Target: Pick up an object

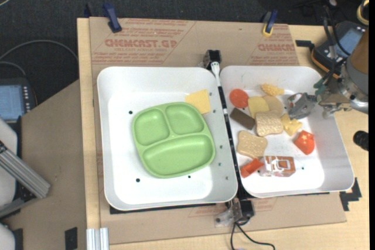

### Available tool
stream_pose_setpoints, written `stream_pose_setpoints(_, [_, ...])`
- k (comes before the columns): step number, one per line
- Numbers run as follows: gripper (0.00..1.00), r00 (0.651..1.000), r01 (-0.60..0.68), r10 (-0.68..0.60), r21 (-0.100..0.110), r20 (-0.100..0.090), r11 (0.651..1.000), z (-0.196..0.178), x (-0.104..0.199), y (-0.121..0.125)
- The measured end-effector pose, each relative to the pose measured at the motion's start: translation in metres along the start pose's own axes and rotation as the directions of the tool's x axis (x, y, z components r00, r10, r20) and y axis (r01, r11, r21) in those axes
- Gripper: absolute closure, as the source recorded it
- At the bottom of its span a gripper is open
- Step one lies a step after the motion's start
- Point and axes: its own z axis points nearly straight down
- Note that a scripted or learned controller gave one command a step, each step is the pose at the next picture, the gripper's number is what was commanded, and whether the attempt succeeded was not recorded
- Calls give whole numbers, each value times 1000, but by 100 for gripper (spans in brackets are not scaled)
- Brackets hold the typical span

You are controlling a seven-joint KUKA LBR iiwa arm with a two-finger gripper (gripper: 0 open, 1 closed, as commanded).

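The right bin (pixel 334 175) holds a cluster of toy foods: a red disc (pixel 238 97), a yellow block (pixel 258 105), a brown bar (pixel 242 119), a speckled cracker (pixel 269 124), a toast slice (pixel 252 144), a red wedge (pixel 304 141), an orange-red piece (pixel 252 168) and a white-and-brown packet (pixel 279 165). My gripper (pixel 301 106) reaches in from the right and hangs low over the upper middle of this bin. It is just right of a beige piece (pixel 274 103) and above a small yellow piece (pixel 291 125). I see nothing held in it.
The left bin (pixel 111 126) holds a green divided plate (pixel 173 139) and a yellow cheese wedge (pixel 198 101) at its upper right. A black divider (pixel 222 108) runs between the bins. Blue clamps (pixel 111 17) grip the board's far edge.
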Motion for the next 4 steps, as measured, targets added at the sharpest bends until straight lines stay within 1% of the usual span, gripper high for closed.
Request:
stream_pose_setpoints(1, [0, 1000, -5, 5, 9, -4, 1000, 128, -37, -56])
stream_pose_setpoints(2, [0, 1000, 4, -4, -5, 3, 1000, 139, 35, 27])
stream_pose_setpoints(3, [100, 1000, 0, 0, -4, 2, 1000, 129, 33, 25])
stream_pose_setpoints(4, [100, 1000, -7, 7, -8, 7, 1000, 43, -64, 13])
